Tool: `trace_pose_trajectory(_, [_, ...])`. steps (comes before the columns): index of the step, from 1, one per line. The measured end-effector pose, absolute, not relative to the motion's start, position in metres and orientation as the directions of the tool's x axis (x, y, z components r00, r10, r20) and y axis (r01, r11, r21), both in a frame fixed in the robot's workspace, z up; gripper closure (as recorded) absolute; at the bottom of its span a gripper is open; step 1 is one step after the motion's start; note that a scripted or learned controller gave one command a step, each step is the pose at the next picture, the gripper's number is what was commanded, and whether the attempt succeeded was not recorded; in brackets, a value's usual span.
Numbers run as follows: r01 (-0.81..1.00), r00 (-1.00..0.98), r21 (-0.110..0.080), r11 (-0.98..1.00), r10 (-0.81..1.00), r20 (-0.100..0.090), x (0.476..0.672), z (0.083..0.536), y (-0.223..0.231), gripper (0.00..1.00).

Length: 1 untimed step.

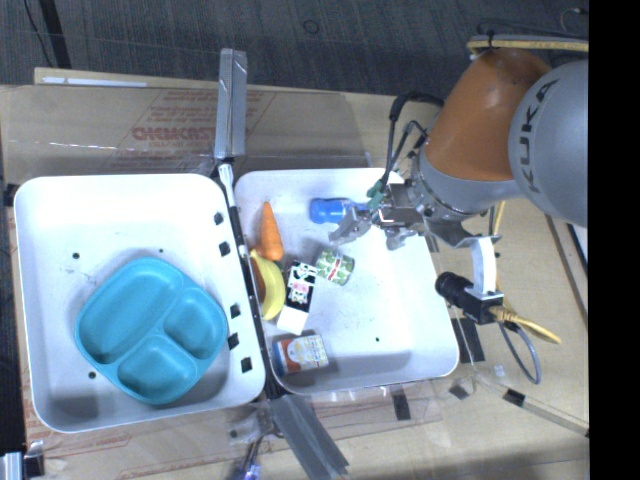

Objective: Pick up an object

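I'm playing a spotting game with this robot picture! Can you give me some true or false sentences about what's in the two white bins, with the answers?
1. The blue plastic divided plate lies in the left white bin. True.
2. The orange carrot sits in the left bin. False: it is in the right white bin, near the wall between the bins.
3. The yellow banana lies just below the carrot. True.
4. The robot's hand is over the blue plate. False: it is over the right bin, beside the small blue bottle.
5. The small red and white carton lies at the right bin's near edge. True.
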<state>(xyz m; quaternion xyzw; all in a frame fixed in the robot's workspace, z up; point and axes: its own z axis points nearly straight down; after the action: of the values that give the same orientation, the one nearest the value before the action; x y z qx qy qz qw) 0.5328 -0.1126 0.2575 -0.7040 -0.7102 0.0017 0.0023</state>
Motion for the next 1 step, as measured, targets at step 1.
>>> trace_pose_trajectory(1, [0.988, 0.153, -0.007, -0.153, 0.988, 0.0, 0.5344, 0.1609, -0.1563, 0.0])
